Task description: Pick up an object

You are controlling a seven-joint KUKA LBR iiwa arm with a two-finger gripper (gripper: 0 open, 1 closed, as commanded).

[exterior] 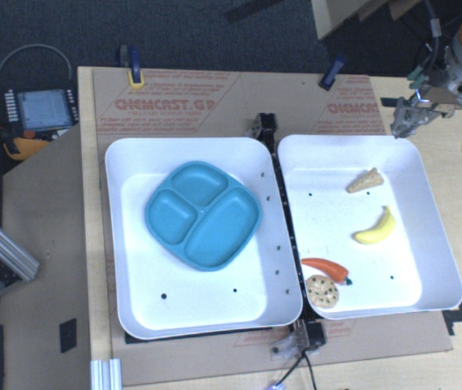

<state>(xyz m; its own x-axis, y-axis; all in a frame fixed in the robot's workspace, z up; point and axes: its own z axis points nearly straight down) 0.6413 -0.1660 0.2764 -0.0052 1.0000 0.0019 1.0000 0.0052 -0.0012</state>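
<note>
White left bin (125, 218) holding blue divided plate (203, 214); right bin (425, 242), below fingers (409, 120), holding banana (376, 227), bread wedge (365, 180), red pepper (325, 268), cookie (321, 291). Finger state: cannot tell. "CHEMCAST" printed on counter (214, 96).

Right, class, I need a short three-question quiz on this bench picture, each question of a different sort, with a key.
1. True or false: the blue plate lies in the same bin as the banana.
2. Which lies nearest the cookie? A) bread piece B) red pepper C) banana
3. Fill in: the tool sits above the far corner of the ___ bin in the picture.

Key: 1 false; 2 B; 3 right.
</note>
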